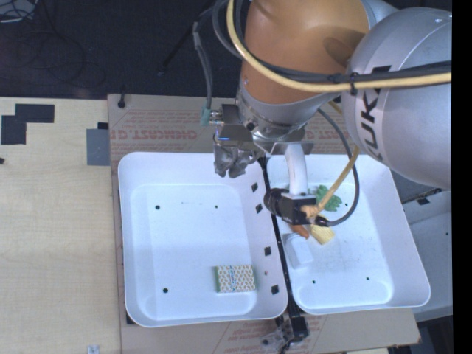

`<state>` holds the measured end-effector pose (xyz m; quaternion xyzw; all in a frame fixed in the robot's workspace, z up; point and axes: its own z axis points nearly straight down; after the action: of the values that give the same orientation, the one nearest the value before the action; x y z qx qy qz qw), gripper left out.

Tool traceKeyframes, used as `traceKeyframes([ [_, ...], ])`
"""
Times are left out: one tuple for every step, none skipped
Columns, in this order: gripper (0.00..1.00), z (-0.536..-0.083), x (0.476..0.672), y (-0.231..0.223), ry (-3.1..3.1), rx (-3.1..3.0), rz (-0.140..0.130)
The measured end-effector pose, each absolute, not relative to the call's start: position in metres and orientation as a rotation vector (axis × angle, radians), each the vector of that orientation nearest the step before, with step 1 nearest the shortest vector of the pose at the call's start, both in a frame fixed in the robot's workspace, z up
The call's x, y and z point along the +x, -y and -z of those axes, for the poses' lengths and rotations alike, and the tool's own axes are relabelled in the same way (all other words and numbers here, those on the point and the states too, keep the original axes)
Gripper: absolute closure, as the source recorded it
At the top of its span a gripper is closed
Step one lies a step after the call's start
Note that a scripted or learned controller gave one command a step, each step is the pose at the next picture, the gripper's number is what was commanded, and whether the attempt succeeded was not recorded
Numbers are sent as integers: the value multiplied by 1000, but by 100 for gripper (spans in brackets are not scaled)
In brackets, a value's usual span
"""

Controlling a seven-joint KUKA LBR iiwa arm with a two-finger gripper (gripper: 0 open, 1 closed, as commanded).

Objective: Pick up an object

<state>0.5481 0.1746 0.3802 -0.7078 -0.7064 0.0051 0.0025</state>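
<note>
Pale wood surface (pixel 51 234), two white bins side by side. Our claw (pixel 234 162) hangs at the top of the divider, upper middle of frame; we cannot tell its state. Below and right sits a cluster of small objects (pixel 313 216) in the right bin (pixel 383 271). Lower down, the left bin (pixel 147 271) holds a patterned block (pixel 235 278).

"KU" of KUKA on arm housing (pixel 369 124); mirrored red print on cardboard (pixel 158 133).
</note>
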Motion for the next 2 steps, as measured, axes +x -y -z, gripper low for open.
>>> traceKeyframes([
  [100, -451, 542, -247, 2228, -2215, 6],
  [100, -255, 546, -239, 2216, -2217, -29],
])
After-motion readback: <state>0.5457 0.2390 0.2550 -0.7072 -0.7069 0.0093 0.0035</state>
